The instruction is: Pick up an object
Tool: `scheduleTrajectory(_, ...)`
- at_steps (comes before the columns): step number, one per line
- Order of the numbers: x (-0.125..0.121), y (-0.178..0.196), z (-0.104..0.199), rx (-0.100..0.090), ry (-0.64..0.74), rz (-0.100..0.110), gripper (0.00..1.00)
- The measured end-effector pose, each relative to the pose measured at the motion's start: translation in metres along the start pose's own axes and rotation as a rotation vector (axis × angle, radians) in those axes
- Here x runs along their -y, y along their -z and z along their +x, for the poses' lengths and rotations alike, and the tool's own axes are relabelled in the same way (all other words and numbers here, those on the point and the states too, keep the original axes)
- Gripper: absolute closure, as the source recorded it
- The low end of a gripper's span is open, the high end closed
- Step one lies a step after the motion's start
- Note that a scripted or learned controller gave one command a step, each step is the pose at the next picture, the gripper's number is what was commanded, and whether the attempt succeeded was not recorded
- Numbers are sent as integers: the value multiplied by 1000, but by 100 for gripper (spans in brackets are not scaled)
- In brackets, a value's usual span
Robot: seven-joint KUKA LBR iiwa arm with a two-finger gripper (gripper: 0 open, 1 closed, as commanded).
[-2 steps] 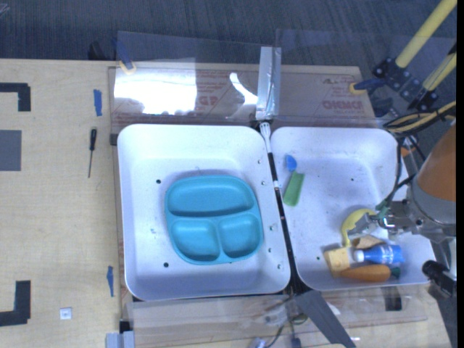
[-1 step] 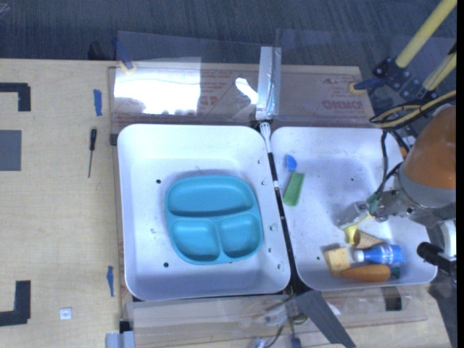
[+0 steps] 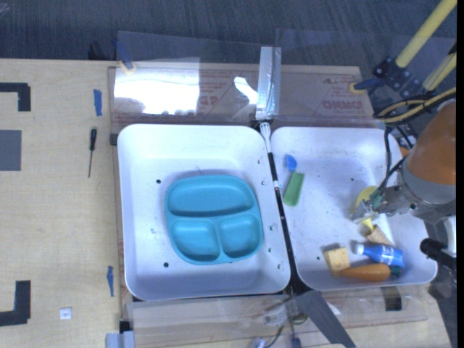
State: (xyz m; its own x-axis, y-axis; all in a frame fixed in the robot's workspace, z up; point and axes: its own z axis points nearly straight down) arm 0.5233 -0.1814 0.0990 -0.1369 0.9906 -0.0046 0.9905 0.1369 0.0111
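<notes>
A blue divided tray fills the middle of the left bin. In the right bin, a green-and-blue marker lies by the left wall with open floor beside it; a tan block, orange piece and blue tube crowd the near edge. The gripper hovers just beyond them; whether it grips anything, I cannot tell. Writing on the far panel is unreadable

1. I see the teal divided tray filling the left bin.
2. Right of the tray, a green piece with a blue tip lies in the right bin.
3. Further right of the tray: gripper low over the bin, with a blue-white tube, an orange carrot-like thing and a tan block beneath it.
</notes>
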Motion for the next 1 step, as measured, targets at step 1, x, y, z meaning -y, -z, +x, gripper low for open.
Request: scheduleTrajectory(1,-57,95,56,-4,4,-1,100)
